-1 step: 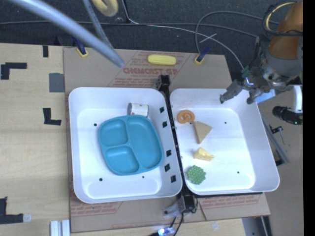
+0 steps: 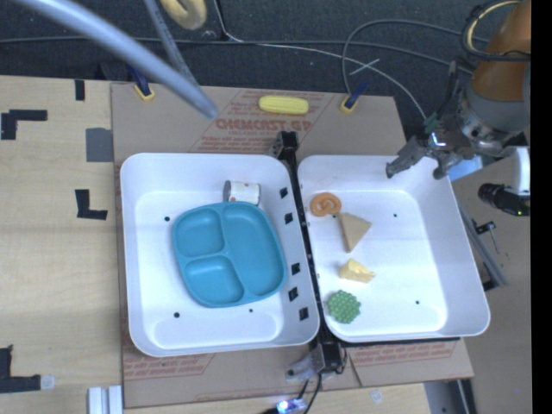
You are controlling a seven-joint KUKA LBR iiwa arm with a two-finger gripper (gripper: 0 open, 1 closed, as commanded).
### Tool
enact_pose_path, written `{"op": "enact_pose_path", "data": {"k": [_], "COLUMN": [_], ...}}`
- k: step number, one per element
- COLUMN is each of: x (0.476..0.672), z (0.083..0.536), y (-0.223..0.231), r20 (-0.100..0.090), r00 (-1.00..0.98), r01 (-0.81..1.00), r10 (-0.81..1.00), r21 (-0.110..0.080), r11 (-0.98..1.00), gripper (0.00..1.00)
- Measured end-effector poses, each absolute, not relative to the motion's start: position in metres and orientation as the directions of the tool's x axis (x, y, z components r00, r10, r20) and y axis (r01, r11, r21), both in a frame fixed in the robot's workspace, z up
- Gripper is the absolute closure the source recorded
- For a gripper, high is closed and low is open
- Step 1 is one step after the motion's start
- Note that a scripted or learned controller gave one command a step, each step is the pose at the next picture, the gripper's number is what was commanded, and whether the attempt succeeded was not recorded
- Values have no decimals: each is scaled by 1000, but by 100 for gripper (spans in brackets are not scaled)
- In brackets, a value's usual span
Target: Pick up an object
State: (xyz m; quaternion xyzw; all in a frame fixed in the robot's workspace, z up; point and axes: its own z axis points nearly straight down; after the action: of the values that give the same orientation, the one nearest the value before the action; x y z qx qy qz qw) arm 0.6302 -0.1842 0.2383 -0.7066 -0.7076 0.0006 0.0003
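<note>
Over the right bin's [image 2: 448, 257] far corner your gripper [image 2: 420, 164] hangs spread wide, holding nothing. Beneath lies the cheese wedge [image 2: 353, 229], probably light, stiff plastic; pinch its flat sides.

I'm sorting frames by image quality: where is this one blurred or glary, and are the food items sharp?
Camera view: the grey bar crossing the top left is soft and out of focus; the gripper looks slightly smeared; the right bin is evenly lit without harsh glare; the green piece and wedge read clearly.
</note>
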Motion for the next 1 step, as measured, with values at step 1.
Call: {"op": "enact_pose_path", "data": {"k": [1], "x": [635], "z": [176], "y": [-182], "r20": [-1], "r00": [-2], "r01": [1000], "r10": [1000], "r21": [-4], "r11": [2], "gripper": [0]}}
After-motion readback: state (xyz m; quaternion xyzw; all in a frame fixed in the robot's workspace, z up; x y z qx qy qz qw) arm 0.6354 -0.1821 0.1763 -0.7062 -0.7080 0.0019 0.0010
